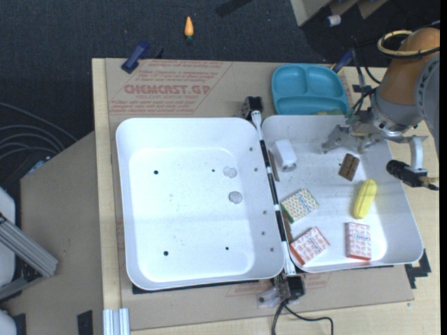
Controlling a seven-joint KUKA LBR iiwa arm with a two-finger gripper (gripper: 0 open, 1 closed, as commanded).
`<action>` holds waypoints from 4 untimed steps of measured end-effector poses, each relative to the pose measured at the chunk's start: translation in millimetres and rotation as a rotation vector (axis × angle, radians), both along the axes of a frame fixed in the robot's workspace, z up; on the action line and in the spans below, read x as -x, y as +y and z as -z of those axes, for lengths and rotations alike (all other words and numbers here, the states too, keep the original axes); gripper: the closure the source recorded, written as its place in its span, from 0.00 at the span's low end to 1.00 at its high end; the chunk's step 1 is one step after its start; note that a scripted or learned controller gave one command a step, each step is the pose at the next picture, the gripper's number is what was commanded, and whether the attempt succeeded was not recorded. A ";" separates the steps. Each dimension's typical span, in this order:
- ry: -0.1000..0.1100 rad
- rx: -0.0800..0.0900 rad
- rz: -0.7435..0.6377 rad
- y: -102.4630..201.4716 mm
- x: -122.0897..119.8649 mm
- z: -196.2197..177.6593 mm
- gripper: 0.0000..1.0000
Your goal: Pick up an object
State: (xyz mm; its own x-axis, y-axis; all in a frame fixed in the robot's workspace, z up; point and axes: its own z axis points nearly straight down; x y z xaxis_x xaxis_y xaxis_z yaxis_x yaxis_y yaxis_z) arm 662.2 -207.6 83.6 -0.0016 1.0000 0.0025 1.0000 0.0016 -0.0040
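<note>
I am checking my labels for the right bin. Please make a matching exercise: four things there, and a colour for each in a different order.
Things:
1. corn
2. cup
3. block
4. tray

Colours:
A. brown
B. blue
C. yellow
D. white

Pairs: 1-C, 2-D, 3-A, 4-B. The tray lies behind the right bin, not in it.

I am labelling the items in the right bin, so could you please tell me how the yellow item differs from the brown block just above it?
The yellow item is rounded and elongated, like a toy corn cob or banana; the brown block is flat-sided and rectangular. The yellow item is bright and clearly larger; the brown block is dark and small. The brown block lies closer to the gripper. Both lie loose in the right bin, apart from each other.
</note>
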 end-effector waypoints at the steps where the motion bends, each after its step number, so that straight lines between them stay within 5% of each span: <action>1: -0.005 0.003 -0.001 -0.3 -1.5 -12.1 1.00; 2: -0.004 0.003 -0.001 -0.2 -1.4 -11.8 0.00; 3: 0.004 -0.015 -0.003 -8.3 -6.2 -4.1 0.00; 4: 0.005 -0.014 -0.004 -7.5 -5.8 -2.4 0.00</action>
